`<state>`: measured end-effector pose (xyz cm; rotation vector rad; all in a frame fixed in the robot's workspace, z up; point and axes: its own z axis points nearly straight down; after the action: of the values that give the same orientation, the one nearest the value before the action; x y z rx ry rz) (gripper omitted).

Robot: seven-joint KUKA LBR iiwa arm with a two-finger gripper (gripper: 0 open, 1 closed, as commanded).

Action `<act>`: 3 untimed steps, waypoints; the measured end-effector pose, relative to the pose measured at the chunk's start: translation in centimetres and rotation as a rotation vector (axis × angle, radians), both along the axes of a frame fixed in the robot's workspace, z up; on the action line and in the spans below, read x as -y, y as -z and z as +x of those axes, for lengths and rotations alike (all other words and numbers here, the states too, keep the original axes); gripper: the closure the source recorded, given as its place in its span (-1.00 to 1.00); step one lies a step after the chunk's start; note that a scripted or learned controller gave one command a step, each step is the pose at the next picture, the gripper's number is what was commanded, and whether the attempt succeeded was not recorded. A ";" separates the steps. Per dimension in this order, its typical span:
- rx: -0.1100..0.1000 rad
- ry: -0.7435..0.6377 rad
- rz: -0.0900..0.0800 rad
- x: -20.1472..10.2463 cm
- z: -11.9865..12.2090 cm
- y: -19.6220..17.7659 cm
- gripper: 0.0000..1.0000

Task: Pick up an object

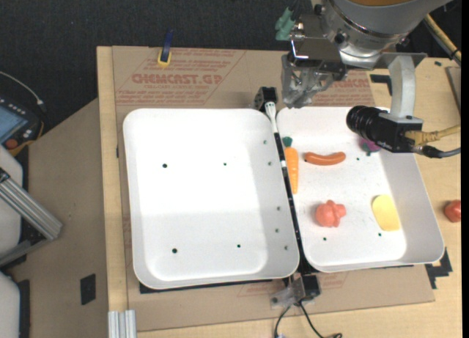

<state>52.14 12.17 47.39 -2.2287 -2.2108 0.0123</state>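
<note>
My gripper [302, 93] hangs over the far left corner of the right bin [418, 182], with nothing seen in it. Nearer the camera, that bin holds an orange carrot [292, 168] lying along its left wall. A reddish sausage [324, 158] lies just right of the carrot. A pink-red lumpy fruit [330, 212] and a yellow piece [385, 212] sit toward the front. A small teal bit [287, 141] lies at the carrot's top. A purple thing [368, 146] peeks out at the far right.
The left bin [146, 204] lies beside the right one, their walls touching along the middle. A small orange-red object [453, 210] rests on the bench outside the right bin. A blue and yellow clip [165, 50] sits on the cardboard at the back left.
</note>
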 end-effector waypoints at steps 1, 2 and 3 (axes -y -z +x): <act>0.000 -0.005 0.002 0.3 2.3 5.3 1.00; 0.010 -0.007 0.005 0.2 2.3 3.8 1.00; 0.002 -0.002 0.001 4.4 7.3 8.5 1.00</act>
<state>59.47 7.76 38.93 -2.2268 -2.2136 0.0086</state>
